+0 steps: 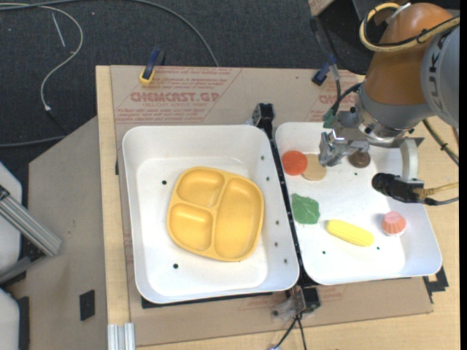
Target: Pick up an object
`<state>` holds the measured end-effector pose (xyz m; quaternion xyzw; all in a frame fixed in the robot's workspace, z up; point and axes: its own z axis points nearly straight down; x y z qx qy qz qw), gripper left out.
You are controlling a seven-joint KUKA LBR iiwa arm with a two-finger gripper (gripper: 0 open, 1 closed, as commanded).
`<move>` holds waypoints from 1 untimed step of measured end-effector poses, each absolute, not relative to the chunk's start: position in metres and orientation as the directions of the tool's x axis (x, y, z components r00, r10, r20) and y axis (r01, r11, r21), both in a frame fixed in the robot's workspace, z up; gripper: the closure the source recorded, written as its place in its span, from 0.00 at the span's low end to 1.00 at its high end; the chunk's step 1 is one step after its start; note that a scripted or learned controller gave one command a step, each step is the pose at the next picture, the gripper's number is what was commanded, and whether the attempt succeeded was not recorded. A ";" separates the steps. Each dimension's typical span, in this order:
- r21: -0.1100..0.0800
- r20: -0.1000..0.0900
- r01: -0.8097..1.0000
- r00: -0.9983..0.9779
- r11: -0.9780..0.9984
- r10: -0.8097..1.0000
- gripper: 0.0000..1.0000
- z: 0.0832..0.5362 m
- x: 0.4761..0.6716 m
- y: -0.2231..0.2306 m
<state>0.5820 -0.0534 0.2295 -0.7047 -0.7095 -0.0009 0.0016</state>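
End effector [330, 154] touching tan disc [314, 170].

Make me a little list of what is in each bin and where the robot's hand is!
left bin: yellow divided plate
right bin: orange round piece, tan disc, green leafy piece, yellow corn-like piece, pink cupcake-like piece, small brown piece
gripper: over the right bin's far end, just above the tan disc
held: nothing seen

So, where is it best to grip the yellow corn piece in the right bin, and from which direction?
Probably at the middle of the yellow corn piece, from straight above. It lies flat, long and narrow, slanted across the right bin, so fingers should close across its short width. Free floor surrounds it.
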 end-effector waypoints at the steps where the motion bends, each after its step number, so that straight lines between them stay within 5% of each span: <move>1: 0.001 0.003 1.000 -0.007 0.007 1.000 1.00 0.239 0.577 0.004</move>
